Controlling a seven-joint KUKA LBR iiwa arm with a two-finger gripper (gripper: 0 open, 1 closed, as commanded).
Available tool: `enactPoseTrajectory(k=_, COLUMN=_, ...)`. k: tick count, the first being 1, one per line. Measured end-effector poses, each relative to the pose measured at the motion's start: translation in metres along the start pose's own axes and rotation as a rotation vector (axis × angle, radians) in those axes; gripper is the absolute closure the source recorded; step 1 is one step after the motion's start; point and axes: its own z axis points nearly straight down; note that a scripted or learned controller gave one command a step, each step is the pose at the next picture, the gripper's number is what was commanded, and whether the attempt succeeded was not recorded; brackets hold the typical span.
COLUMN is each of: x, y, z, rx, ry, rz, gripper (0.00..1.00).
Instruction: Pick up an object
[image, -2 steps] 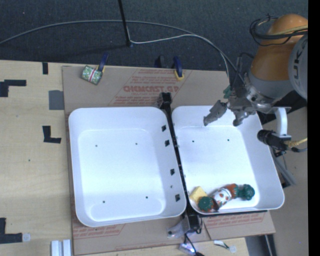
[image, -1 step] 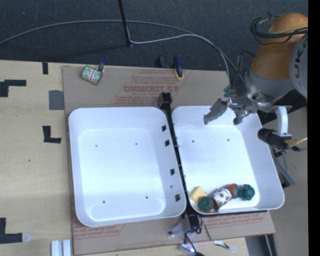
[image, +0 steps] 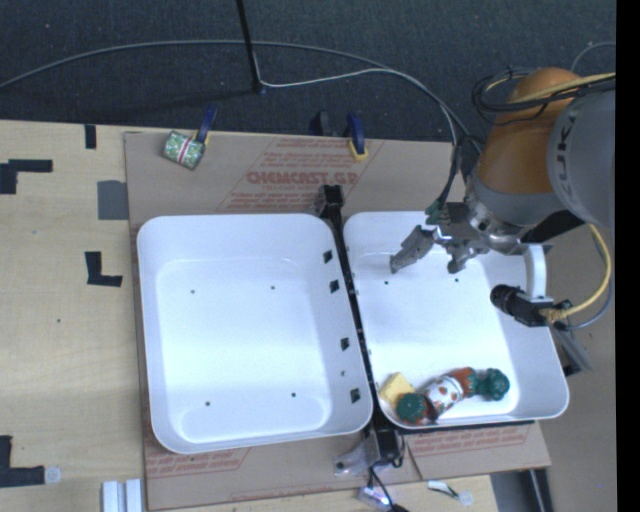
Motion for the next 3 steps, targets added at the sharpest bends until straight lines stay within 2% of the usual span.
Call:
enactPoseTrajectory(k=1, x=-0.009, y=-0.001, z=0.057, rx=0.001, ry=0.000, rz=0.001, gripper=0.00)
enactPoseTrajectory(k=2, x=-0.005, y=-0.010, z=0.105, rx=-0.001, ry=0.000, rz=0.000, gripper=0.00)
enactPoseTrajectory(k=3, x=-0.005, y=-0.009, z=0.093, rx=-0.005, ry=0.000, rz=0.000, gripper=1.00)
